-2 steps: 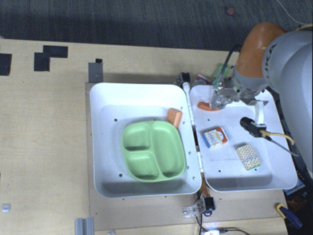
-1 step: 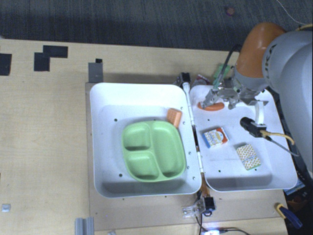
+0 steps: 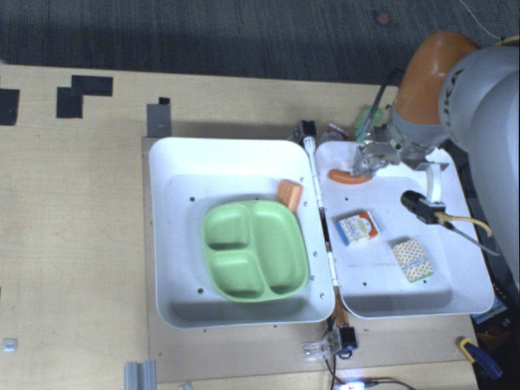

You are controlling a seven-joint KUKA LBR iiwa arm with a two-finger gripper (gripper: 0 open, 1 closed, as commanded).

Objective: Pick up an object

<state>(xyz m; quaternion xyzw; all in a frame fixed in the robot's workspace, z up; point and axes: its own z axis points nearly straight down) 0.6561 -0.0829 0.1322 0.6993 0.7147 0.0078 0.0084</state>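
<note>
My gripper (image 3: 367,161) hangs low over the far end of the right bin (image 3: 467,295). Its tip is right at the right end of an orange-red sausage-shaped thing (image 3: 344,176) lying near the bin's back left corner. Whether it grips this thing is not visible. Closer to the front lie a small blue and white box (image 3: 357,227) and a cream patterned packet (image 3: 413,260). In the left bin (image 3: 175,218) a green divided plate (image 3: 254,249) lies flat, with an orange block (image 3: 289,193) at its far right edge.
The grey arm with its orange band (image 3: 426,75) comes in from the upper right over the right bin's far corner. Cables and clips (image 3: 335,344) sit at the front between the bins. Black marks (image 3: 81,94) are stuck on the bench at far left.
</note>
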